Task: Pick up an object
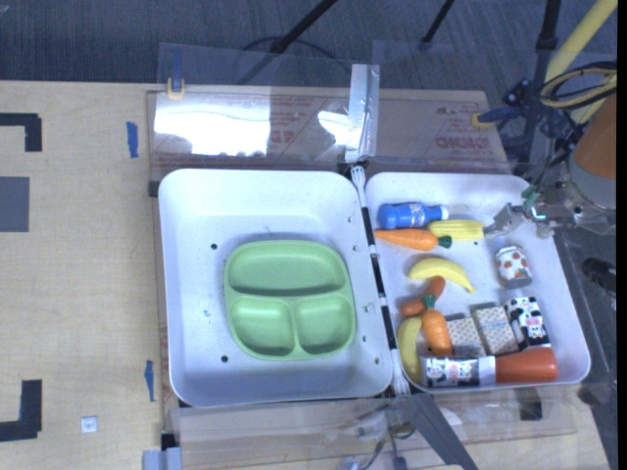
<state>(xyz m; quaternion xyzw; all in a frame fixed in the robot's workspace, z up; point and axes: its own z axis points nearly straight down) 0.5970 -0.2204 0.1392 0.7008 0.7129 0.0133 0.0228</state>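
- The surface [69, 262] is pale wood and carries 2 shallow white bins side by side
- The left bin [186, 213] holds a green divided tray [289, 297] with 3 compartments, lying flat near the bin's middle
- The right bin [563, 292] holds all the small objects
- Near its far edge a blue bottle [411, 213] lies on its side, with a carrot [404, 240] just in front of it and a yellow corn cob [458, 230] touching the carrot's right end
- A banana [441, 270] lies near the bin's middle; a small white cup with a red pattern [510, 263] stands to its right
- Toward the near edge, a second carrot [434, 326] lies over a second banana [408, 346] at the bin's left wall
- 2 patterned packets [482, 331] sit beside that carrot, and a black and white cow-print item [527, 319] is to their right
- Along the near wall lie a black and white can [458, 369] and an orange-red bottle [526, 364], end to end
- The claw [516, 213] is at the right bin's far right corner, above the bin's rim, apart from the cup and the corn cob
- Nothing shows between its tips; whether it is open or closed I cannot tell from this view
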